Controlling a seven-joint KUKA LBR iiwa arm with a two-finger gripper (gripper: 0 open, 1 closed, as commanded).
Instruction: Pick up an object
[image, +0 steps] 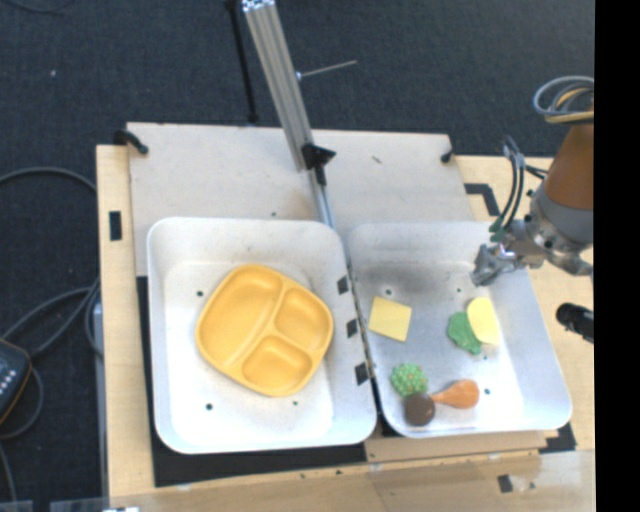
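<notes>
Tabletop (120, 300): two white bins side by side.

Left bin (175, 400): one yellow divided plate (264, 328), set aside.

Right bin (530, 390): pickable items, loosely scattered with gaps for a grasp: yellow square (390, 319), green leafy piece (462, 333) touching a pale yellow piece (485, 321), small green piece (408, 379), brown ball (419, 408) against an orange piece (458, 394).

Gripper (490, 266): above the right bin's far corner, nearest the pale yellow piece; whether the jaws are spread or pressed together, cannot tell.

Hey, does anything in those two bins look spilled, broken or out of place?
Nothing spilled or broken. The yellow divided plate sits skewed in the left bin. The right bin has a dark smudge on its floor, above the yellow square.
</notes>
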